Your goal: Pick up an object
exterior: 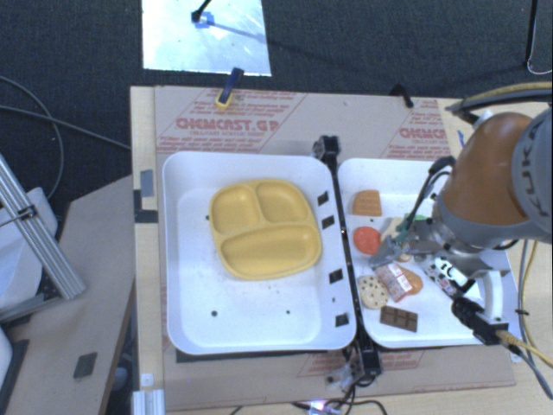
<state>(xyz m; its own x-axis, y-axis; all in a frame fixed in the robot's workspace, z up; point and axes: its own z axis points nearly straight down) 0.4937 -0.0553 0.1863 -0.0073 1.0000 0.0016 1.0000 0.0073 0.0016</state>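
Observation:
The right bin [406, 173] holds several toy foods: a tan toast slice [366, 202], a red round piece [366, 239], a speckled cookie [373, 292], a brown chocolate bar [399, 319] and a wrapped pinkish snack [397, 279] lying on an orange piece. My gripper [390, 247] hangs low in this bin, just right of the red piece and above the wrapped snack. Its tip is partly hidden by the wrist, and I see nothing held in it.
A yellow divided plate [262, 229] lies in the left bin [190, 318]. A black ridge with clips [339, 232] separates the bins. The grey and orange arm [492, 180] covers the right bin's right side. Cardboard [259, 119] lies under both bins.

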